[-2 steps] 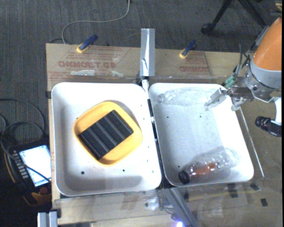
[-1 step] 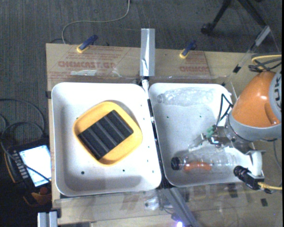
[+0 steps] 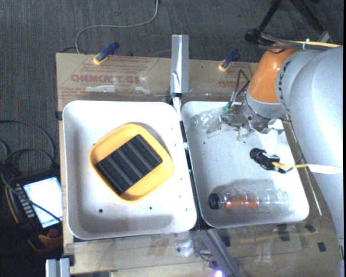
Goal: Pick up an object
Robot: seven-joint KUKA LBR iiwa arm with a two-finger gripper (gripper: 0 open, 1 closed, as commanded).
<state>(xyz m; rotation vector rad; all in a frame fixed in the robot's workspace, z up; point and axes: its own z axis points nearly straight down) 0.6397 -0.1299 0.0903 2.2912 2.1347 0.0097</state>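
Note:
A yellow pad with a black ribbed top lies tilted in the middle of the left bin. Along the front of the right bin lies a clear plastic bottle on its side, dark cap to the left and something orange inside. A crumpled piece of clear plastic sits in the right bin's far left corner. My gripper is low over the far part of the right bin, right beside that clear plastic, perhaps touching it. The wrist hides how it meets the plastic.
The grey arm with its orange band covers the right bin's far right corner and right rim. A metal post stands behind the gap between the bins. A cardboard sheet lies behind the bins.

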